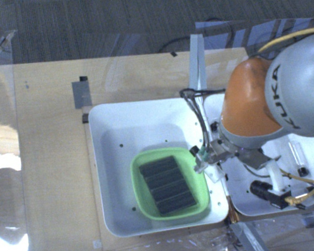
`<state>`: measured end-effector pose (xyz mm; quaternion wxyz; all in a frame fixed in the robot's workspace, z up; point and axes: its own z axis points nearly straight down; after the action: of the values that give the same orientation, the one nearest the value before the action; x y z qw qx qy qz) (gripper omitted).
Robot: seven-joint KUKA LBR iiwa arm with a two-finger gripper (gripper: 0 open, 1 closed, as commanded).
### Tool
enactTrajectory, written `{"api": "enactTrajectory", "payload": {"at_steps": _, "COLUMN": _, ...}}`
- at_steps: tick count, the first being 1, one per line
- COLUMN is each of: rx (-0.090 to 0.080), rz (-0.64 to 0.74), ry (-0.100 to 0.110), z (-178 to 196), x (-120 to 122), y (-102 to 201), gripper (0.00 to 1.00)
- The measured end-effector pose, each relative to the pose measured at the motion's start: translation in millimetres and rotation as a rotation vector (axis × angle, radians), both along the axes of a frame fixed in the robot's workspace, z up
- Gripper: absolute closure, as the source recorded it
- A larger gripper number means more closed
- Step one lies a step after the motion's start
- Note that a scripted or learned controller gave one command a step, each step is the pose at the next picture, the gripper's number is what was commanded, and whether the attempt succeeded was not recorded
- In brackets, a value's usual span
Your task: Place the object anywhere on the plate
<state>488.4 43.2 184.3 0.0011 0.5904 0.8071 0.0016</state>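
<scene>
beside the green plate (198,186) our gripper (203,161) hangs — its grip we cannot tell; we should centre over the dark ridged object (166,185) already lying there.

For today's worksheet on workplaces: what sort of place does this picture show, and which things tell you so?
Probably a robotics lab or test cell: a KUKA arm reaches over two white bins on a wooden bench, with a green plate set out.

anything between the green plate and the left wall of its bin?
Nothing: in the camera view, bare white bin floor runs from the green plate to the left wall. The dark ridged object lies on the plate itself.
</scene>
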Motion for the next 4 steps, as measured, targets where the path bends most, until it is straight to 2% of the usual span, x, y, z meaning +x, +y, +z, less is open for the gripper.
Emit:
{"api": "enactTrajectory", "payload": {"at_steps": 1, "rx": 0.000, "rz": 0.000, "ry": -0.001, "z": 0.1, "x": 0.1, "y": -0.3, "gripper": 0.00}}
{"api": "enactTrajectory", "payload": {"at_steps": 2, "rx": -0.001, "rz": -0.002, "ry": -0.003, "z": 0.8, "x": 49.4, "y": -40.5, "gripper": 0.00}}
{"api": "enactTrajectory", "payload": {"at_steps": 3, "rx": -0.001, "rz": 0.029, "ry": -0.006, "z": 54.1, "x": 133.6, "y": -21.2, "gripper": 0.00}}
{"api": "enactTrajectory", "payload": {"at_steps": 4, "rx": -0.002, "rz": 0.093, "ry": -0.003, "z": 0.8, "x": 168.0, "y": 20.3, "gripper": 0.00}}
